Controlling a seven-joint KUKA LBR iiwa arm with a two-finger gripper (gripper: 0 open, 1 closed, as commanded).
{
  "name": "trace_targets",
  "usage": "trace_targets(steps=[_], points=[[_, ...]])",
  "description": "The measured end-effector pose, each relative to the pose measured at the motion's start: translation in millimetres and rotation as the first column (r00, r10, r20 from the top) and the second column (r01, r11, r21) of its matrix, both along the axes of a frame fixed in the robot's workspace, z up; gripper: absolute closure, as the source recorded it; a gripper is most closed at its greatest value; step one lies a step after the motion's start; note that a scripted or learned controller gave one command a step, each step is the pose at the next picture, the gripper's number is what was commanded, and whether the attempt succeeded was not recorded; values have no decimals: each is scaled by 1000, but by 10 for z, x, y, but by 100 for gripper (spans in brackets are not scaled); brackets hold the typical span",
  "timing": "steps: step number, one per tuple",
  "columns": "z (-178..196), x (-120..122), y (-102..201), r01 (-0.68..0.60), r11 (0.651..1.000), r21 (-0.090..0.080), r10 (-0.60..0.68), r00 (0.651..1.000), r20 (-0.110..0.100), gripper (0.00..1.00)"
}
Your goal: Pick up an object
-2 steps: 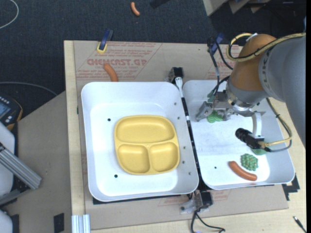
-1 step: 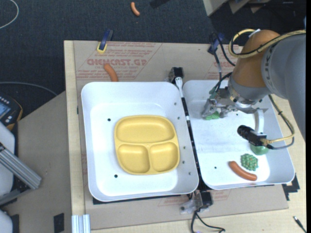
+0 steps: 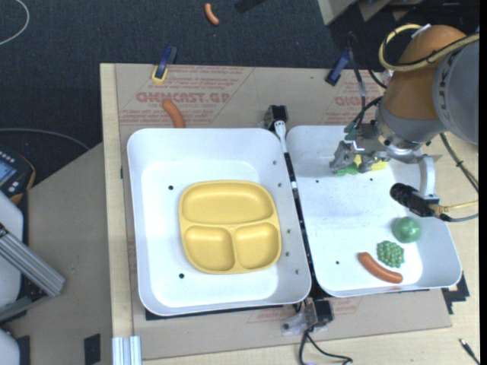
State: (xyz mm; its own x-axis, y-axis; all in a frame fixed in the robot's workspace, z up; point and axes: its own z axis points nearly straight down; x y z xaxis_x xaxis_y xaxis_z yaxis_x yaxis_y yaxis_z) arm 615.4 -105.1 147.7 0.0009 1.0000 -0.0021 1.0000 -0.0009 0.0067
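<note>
Bench: we see a brown cardboard-covered bench [image 3: 228, 82] bearing two bins side by side.
Left bin: the shallow white plastic left bin [image 3: 148, 204] holds a yellow three-compartment plastic tray [image 3: 228, 225] near its centre.
Right bin: the shallow white plastic right bin [image 3: 335, 226] holds the candidate objects.
Arm: the grey arm with an orange band [image 3: 415, 74] reaches in from 3 o'clock.
Gripper: the two-finger gripper [image 3: 351, 160] sits low at 12 o'clock of the right bin, over a small green item [image 3: 348, 169].
Grasp state: we cannot tell.
Targets: a green round ball-like toy [image 3: 407, 229], a green bumpy cluster toy [image 3: 390, 254] and an orange sausage-shaped toy [image 3: 378, 267] lie at 4 to 5 o'clock.
Risk: we judge the small green item may slip away, being close to the bin wall.
</note>
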Motion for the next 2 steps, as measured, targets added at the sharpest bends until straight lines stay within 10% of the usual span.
trace_targets(steps=[2], points=[[788,97,73,-2,1000,1,2,1000,-1,100]])
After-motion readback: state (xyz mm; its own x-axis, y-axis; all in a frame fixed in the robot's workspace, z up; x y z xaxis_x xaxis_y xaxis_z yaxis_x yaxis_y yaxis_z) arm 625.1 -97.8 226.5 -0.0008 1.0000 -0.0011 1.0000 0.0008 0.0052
